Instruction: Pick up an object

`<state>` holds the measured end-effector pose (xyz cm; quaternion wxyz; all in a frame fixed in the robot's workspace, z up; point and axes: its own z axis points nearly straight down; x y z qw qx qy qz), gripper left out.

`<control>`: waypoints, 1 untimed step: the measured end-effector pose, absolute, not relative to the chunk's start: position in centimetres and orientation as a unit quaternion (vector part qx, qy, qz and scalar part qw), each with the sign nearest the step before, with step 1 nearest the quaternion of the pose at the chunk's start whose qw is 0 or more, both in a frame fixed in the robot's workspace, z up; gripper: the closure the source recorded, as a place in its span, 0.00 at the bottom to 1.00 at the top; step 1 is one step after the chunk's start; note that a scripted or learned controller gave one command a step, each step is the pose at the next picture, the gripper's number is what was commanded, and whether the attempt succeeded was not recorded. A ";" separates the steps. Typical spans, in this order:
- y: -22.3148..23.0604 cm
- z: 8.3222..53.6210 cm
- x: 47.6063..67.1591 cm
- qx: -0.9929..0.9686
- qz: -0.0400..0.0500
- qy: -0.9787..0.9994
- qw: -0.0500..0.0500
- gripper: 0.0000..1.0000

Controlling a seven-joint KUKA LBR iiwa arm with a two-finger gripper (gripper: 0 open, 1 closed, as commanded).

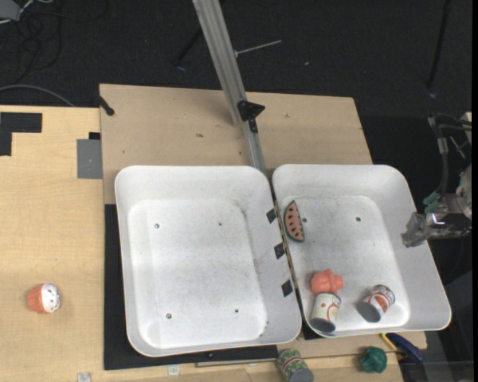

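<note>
Gripper is hanging at the right rim of the right bin, over the edge rather than the contents; finger state cannot be told from this view. Nothing is showing between them. Candidates are lying in the right bin: a watermelon slice against the left wall, long axis running near-to-far; a red toy touching a small cup tipped on its side, mouth pointing near; a can just right of that, tipped, open end facing near-left. The can is looking like the best pick, probably light, stiff, somewhat slick, so closing across its round body should suit. The left bin is sitting alongside.
</note>
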<state>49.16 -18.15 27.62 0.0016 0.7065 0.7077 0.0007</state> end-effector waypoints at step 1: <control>-12.4 25.9 50.4 0.705 0.000 0.709 -0.002 1.00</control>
